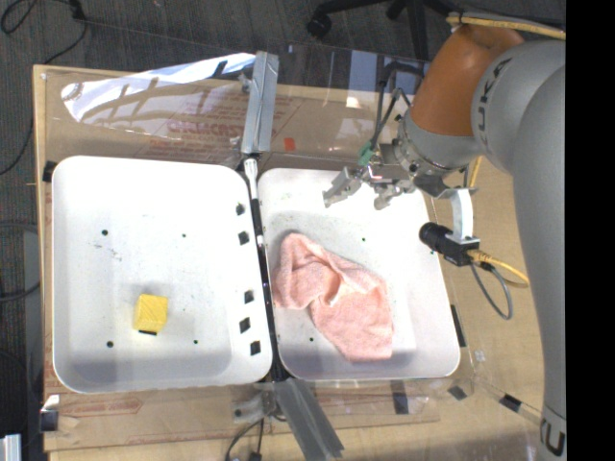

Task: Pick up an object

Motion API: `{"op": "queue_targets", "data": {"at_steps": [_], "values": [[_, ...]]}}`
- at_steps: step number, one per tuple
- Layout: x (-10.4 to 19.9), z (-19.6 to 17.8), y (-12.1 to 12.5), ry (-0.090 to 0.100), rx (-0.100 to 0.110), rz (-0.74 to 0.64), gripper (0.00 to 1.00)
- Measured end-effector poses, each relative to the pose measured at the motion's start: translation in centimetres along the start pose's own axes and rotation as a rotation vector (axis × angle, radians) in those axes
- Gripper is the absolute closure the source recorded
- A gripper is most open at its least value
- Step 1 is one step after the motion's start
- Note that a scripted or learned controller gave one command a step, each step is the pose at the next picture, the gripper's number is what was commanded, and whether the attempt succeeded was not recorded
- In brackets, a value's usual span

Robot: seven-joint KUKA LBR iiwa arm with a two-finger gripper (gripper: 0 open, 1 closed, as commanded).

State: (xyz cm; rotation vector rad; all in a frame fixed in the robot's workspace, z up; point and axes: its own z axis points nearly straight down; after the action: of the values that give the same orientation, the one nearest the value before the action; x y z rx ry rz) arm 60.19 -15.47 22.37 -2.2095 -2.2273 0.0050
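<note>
A crumpled pink cloth [334, 296] lies in the near half of the right bin [434, 351], touching nothing but the bin floor. In the left bin [86, 185], a small yellow block [151, 313] sits near the front edge. Farther back, the gripper [361, 191] hangs over the right bin's rear part, its fingers spread apart with nothing between them, well clear of the cloth.
</note>
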Motion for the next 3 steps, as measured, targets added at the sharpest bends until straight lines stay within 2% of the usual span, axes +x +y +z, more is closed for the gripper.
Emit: {"op": "queue_targets", "data": {"at_steps": [1,2,3], "values": [[2.5,10.8,-1.2,0.0,0.002,0.04,0.0],[5.2,13.2,-4.1,-0.005,-0.004,0.014,0.0],[5.3,12.2,-4.1,-0.004,-0.002,0.007,1.0]]}}
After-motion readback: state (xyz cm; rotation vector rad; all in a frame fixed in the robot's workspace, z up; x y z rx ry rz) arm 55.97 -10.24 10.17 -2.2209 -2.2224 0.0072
